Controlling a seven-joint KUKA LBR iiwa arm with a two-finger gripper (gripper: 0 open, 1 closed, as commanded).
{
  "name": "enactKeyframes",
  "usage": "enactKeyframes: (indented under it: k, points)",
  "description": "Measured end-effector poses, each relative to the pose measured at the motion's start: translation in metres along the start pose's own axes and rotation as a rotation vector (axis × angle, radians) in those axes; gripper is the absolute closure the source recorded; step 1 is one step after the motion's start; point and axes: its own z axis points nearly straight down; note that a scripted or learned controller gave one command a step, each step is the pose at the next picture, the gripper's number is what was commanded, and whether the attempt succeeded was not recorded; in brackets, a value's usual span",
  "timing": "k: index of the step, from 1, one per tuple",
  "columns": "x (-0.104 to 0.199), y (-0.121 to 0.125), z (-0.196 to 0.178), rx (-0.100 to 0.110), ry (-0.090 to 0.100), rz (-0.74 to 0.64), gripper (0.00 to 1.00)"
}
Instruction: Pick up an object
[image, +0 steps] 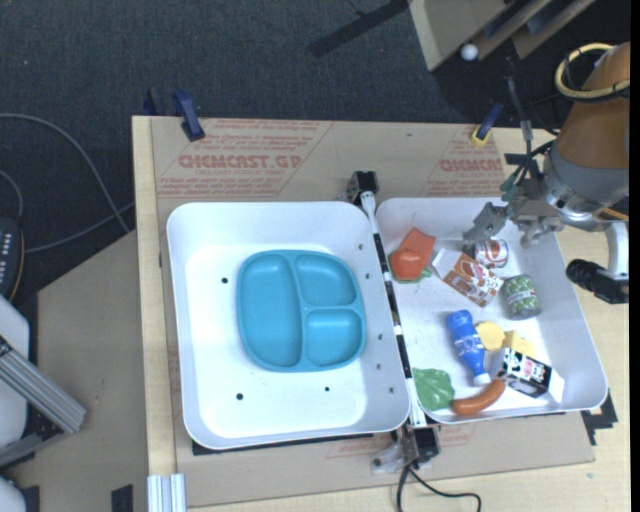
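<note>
On plywood bench (250, 150), white bins (200, 400), dark carpet (150, 50)

Plate (300, 308) in left bin (200, 330); clutter in right bin (575, 330).

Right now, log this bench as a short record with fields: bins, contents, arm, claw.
left bin: white bin holding a blue divided plate
right bin: white bin with small items
right bin contents: orange block, blue bottle, green piece, sausage, round green object, snack packet
arm: reaches in from the right
claw: claw over the right bin's far end, above a small red-and-white item
</note>
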Motion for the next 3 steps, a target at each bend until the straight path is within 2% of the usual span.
enactKeyframes:
  k: [1,2,3]
  points:
    - [0.013,-0.032,0.09,-0.016,-0.005,0.0,0.0]
    - [0.046,-0.065,0.097,-0.032,-0.01,0.0,0.0]
    - [0.05,-0.083,0.11,0.002,0.002,0.0,0.0]
